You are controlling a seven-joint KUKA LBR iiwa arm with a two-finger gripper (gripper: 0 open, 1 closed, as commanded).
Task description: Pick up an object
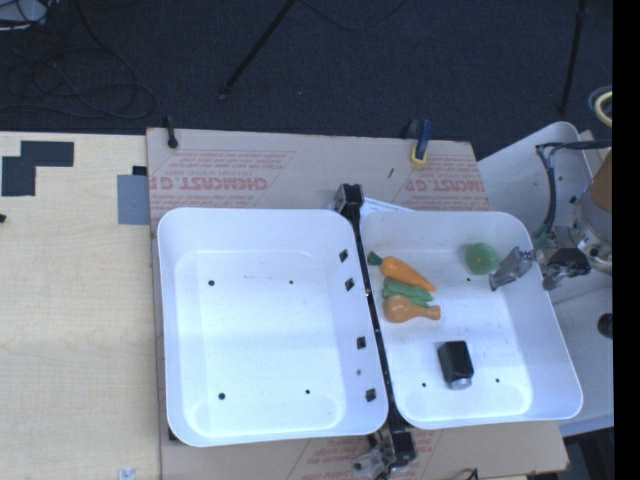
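Observation:
The right bin (500,408) holds an orange carrot (407,271), a green pod (408,291) under it, and a tan-orange gourd-shaped toy (409,311). A black block (455,363) lies nearer the front. A green ball (481,258) rests near the bin's far right side. My gripper (536,266) hangs over the bin's right rim, just right of the green ball. It is open, with nothing between its fingers (509,269).
The left bin (180,268) lies beside the right one, a black divider strip (365,308) running between them. Both rest on cardboard (260,173). A clamp (418,140) grips the cardboard's far edge. Cables and grey arm parts (565,183) crowd the right side.

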